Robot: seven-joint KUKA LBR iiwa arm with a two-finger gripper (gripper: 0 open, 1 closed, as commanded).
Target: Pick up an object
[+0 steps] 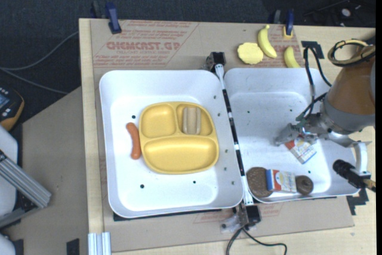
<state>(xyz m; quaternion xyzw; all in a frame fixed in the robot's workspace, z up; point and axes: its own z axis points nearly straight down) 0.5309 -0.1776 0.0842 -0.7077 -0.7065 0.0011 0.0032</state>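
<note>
Reaching into the right bin [262,89], the gripper [292,135] sits low beside a small red-and-white packet [302,150]; whether it is released or clenched I cannot tell. The flat packet could slide away, or be pinned against the floor, and the grasp come up empty

arm [356,98]: cut off by right edge | small packet [303,149]: partly hidden under gripper [290,135], label too small to read | desk [149,45]: lettering partly blurred
</note>
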